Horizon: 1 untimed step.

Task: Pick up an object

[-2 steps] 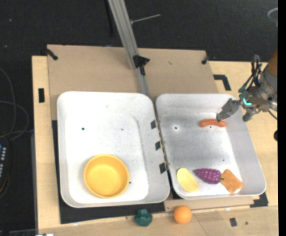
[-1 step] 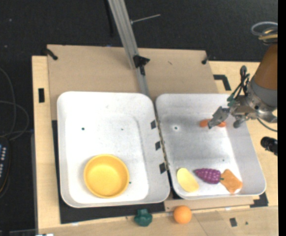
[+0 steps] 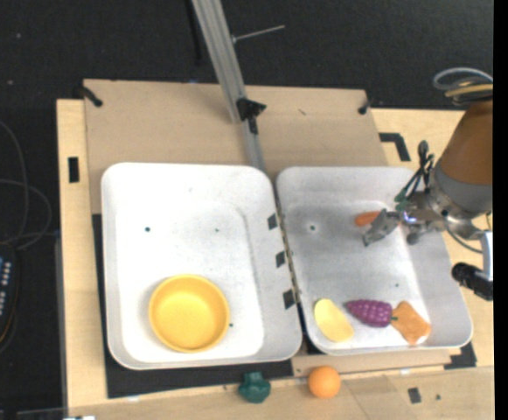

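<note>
In the left bin (image 3: 131,199) a round yellow bowl (image 3: 189,312) sits upright near the front edge. In the right bin (image 3: 323,199), along the front wall, three toy foods lie in a row: a pale yellow piece (image 3: 332,320), a purple bunch of grapes (image 3: 369,311) with its long axis running left to right, and an orange-brown piece (image 3: 410,322) touching the grapes' right end. Farther back in that bin a small orange object (image 3: 367,219), carrot-like, lies with its long axis roughly left to right, partly hidden by the gripper (image 3: 392,227), which is low over it. Whether its fingers are apart or together cannot be told. On the bench before the bins rest a dark green object (image 3: 254,388) and an orange ball (image 3: 323,381).
</note>
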{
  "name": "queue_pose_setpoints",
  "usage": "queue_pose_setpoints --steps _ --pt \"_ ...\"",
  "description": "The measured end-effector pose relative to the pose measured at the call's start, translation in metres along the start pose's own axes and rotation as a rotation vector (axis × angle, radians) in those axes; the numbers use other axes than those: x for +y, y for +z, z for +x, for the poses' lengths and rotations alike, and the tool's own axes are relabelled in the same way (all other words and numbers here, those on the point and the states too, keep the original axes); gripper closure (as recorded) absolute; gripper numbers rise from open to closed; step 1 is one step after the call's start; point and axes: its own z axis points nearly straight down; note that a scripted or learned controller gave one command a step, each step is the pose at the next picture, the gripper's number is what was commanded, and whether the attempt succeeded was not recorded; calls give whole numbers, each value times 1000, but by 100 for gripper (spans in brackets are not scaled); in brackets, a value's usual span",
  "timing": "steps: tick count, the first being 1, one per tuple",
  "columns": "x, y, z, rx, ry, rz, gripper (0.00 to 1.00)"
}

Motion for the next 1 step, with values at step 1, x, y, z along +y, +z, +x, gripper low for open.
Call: queue_pose_setpoints --steps 1 --pt "0 42 -2 0 0 -1 0"
